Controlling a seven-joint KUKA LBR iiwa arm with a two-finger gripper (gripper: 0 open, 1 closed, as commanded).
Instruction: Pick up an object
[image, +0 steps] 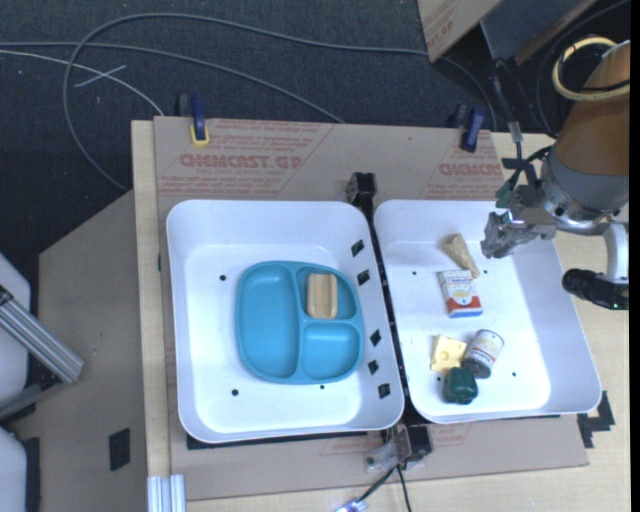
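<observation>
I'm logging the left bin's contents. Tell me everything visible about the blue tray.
The blue tray is a rounded, plastic-looking divided plate with three compartments: one large on the left, two smaller on the right. It lies flat, upright, near the middle of the left bin. A tan, bread-like piece rests in its upper right compartment. Nothing else touches it.

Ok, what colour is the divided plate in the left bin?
Light blue; the divided plate shows clearly in the camera view, in the left bin.

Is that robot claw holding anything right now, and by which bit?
Nothing shows in the gripper. It hangs over the right bin, beside the tan wedge.
</observation>
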